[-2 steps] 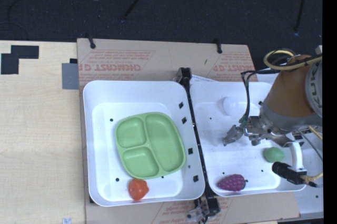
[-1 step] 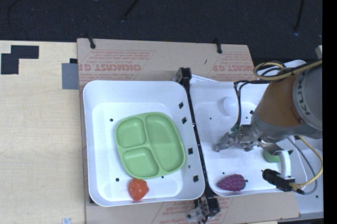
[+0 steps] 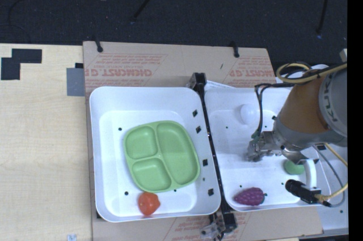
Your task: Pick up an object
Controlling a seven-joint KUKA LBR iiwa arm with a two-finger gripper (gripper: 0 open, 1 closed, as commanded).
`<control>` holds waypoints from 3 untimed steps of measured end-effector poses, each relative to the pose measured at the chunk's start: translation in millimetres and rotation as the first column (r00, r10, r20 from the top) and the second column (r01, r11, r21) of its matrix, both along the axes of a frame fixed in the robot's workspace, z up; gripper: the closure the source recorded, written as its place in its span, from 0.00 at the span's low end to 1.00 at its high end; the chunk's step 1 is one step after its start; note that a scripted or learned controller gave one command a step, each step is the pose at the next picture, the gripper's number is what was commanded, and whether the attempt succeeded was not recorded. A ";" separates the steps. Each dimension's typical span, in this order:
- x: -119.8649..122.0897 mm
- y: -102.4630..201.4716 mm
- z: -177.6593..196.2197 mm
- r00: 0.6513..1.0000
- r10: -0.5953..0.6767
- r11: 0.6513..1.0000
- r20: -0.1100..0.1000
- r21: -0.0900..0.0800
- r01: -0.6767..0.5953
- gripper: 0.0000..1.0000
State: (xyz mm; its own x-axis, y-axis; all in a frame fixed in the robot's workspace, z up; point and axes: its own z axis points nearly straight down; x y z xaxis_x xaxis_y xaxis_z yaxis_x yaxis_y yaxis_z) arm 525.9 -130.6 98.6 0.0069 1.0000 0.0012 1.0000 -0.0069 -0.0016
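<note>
My gripper [image 3: 256, 152] hangs low over the middle of the right bin [image 3: 227, 177], with bare white floor under it. A purple grape-like bunch [image 3: 249, 196] lies near that bin's front wall, below and slightly left of the gripper. A white round object [image 3: 248, 113] rests toward the back of the bin, just above the gripper. A small green object [image 3: 294, 166] peeks out to the gripper's right, partly hidden by the wrist. A red-orange object [image 3: 148, 203] lies in the front of the left bin [image 3: 102, 121].
A green three-compartment plate [image 3: 161, 155] takes up the centre of the left bin. A black divider rail [image 3: 207, 143] runs between the two bins. The grey and orange arm [image 3: 309, 112] covers the right bin's right side.
</note>
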 end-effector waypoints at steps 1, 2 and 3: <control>1.2 -1.7 63.2 1.000 0.008 1.000 0.004 -0.002 -0.008 1.00; 2.1 -2.6 111.5 1.000 0.008 1.000 0.004 -0.002 -0.008 1.00; 20.1 50.0 103.5 1.000 0.012 1.000 -0.001 0.002 -0.012 1.00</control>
